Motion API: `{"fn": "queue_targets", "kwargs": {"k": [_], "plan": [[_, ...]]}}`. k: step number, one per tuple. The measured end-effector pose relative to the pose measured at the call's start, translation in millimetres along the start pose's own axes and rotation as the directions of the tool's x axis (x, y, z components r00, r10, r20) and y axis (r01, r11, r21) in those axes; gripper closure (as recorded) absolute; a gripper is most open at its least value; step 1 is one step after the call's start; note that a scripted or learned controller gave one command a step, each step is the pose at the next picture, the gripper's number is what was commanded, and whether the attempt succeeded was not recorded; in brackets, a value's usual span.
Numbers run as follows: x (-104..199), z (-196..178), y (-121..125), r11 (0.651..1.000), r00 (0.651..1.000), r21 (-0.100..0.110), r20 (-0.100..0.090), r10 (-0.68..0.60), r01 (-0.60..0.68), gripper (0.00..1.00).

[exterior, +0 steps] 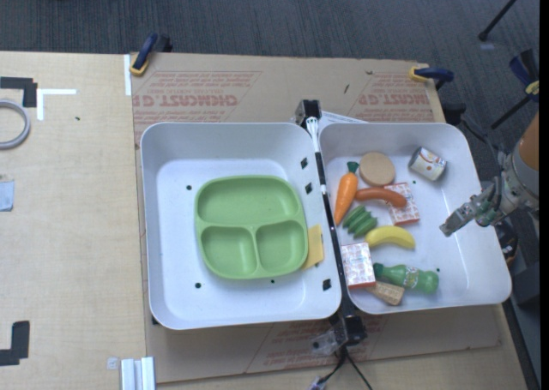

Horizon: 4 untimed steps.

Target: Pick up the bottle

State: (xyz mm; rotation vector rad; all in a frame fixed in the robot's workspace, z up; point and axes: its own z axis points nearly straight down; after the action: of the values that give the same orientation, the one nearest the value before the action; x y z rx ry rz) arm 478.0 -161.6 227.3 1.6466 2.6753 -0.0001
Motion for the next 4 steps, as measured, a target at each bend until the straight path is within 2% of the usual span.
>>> {"fn": "queue_targets", "kwargs": {"k": [1, 2, 3, 4], "plan": [[-22.0, 22.7, -10.9, 0.999, 0.999, -0.001, 0.001, -0.053, 0.053, 1.00], [28.2, -36.8, 15.3, 0.987, 0.987, -0.003, 0.003, 0.162, -0.162, 1.00], [52.4, -0.9, 27.0, 0.997, 0.997, -0.001, 0.001, -0.076, 0.076, 1.00], [97.8, -40.9, 50.7, 0.913, 0.913, -0.002, 0.004, -0.407, 0.407, 1.00]]}}
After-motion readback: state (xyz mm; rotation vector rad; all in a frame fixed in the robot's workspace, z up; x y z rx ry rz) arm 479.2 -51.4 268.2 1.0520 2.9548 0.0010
